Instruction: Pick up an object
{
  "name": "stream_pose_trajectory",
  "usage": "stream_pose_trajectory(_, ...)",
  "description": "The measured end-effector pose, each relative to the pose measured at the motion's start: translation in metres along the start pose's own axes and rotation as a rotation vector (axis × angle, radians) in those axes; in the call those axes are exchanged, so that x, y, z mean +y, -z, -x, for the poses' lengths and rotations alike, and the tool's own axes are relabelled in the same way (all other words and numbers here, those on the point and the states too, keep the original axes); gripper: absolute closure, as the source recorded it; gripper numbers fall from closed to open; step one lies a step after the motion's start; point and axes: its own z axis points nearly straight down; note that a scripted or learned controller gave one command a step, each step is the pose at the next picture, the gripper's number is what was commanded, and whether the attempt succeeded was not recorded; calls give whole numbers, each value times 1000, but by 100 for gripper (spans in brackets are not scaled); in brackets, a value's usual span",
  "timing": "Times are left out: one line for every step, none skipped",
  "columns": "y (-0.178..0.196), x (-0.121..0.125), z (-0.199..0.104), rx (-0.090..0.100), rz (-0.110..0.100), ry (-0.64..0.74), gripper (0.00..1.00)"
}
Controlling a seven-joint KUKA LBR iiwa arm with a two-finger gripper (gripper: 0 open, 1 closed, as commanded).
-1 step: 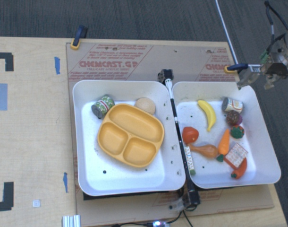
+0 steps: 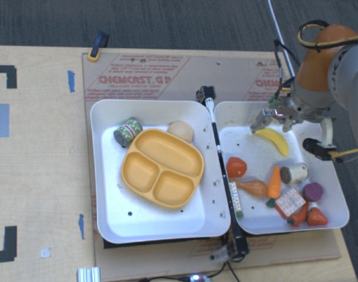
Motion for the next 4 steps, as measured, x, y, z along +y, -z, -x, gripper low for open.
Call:
stream_pose_trajectory(-15,-23,-54,1,1,-1,0)
stream_pose_trajectory(-14,-56,-65,0,1,-2,0)
stream_pose_trajectory(-14,-116,-57,-1,3,-2,0)
stream_pose_trajectory(-14,-178,-66,-1,5,-2,0)
